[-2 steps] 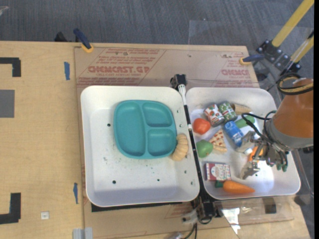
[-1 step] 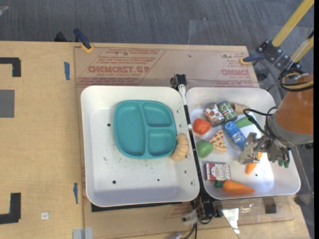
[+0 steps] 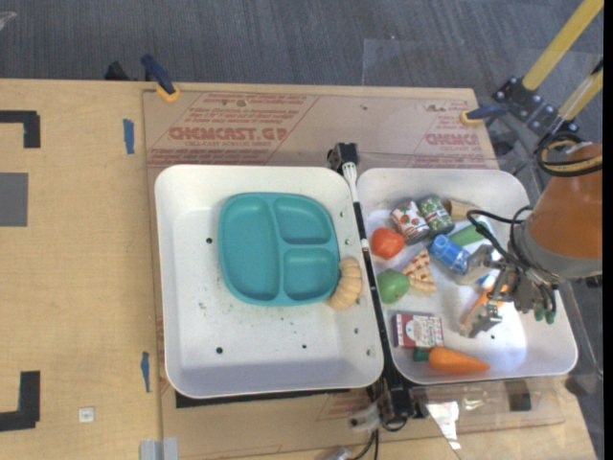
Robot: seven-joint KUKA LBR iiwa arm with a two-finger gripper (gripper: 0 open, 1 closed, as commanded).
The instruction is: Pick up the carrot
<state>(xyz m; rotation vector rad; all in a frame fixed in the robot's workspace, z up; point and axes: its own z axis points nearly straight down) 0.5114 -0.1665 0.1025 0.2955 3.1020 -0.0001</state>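
**Fingers above the right bin, carrot not yet taken**

Fingers (image 3: pixel 472 320) of the arm seemed a little spread, and nothing was pinched between them; they hung over the bare floor of the right bin (image 3: pixel 551 348), in its right half. The carrot (image 3: pixel 458 358) lay flat near the front edge of the same bin, close to the fingers but apart from them. Its green top pointed toward the wall shared with the left bin (image 3: pixel 187 286), and its thin tip pointed toward the front right corner. A small red and white carton (image 3: pixel 419 331) stood just beside the thick end, on the side away from the front edge.

In my judgement the step in hand was the approach, and the pick itself was still to do. To do it well, the fingers should go toward the front edge until they are over the middle of the carrot, then turn so that they close across its narrow width and not along its length. They should come down with one finger on each side, staying clear of the carton and of the front wall. The carrot is round and tapered, so a grip near the tip could slip off.
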